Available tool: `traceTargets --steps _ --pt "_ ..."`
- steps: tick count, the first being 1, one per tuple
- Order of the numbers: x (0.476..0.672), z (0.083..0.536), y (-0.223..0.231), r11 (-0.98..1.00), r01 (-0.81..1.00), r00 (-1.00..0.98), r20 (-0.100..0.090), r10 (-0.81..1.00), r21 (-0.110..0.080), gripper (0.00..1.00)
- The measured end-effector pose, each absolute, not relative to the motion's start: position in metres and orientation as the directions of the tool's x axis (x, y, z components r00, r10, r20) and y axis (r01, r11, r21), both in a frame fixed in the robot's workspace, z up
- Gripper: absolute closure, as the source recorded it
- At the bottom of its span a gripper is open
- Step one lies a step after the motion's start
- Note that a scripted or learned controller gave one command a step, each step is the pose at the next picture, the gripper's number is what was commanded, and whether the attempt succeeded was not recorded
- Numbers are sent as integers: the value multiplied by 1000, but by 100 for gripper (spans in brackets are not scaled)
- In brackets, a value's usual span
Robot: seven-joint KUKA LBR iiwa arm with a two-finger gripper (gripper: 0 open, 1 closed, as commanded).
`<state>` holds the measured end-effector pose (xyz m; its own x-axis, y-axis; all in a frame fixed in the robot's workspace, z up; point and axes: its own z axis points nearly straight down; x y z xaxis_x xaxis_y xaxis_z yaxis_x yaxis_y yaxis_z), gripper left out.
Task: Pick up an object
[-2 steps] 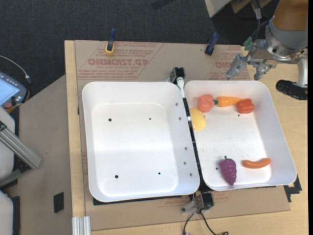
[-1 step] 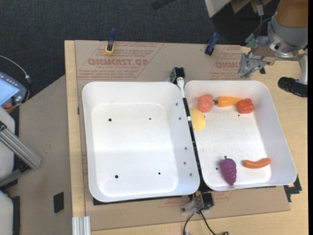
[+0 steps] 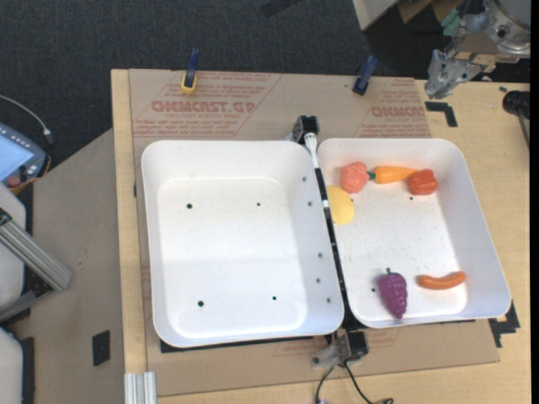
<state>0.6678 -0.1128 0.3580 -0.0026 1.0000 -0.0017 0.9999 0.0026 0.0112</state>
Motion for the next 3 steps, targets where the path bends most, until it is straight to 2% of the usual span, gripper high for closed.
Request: traceTargets --steps 1,2,3 --pt "667 457 -95 4 1000 -3 -2 1000 15 100" --pt "666 542 -112 -1 1000 1 -4 1000 14 100" --pt "666 536 -112 0 1000 0 -2 1000 2 100"
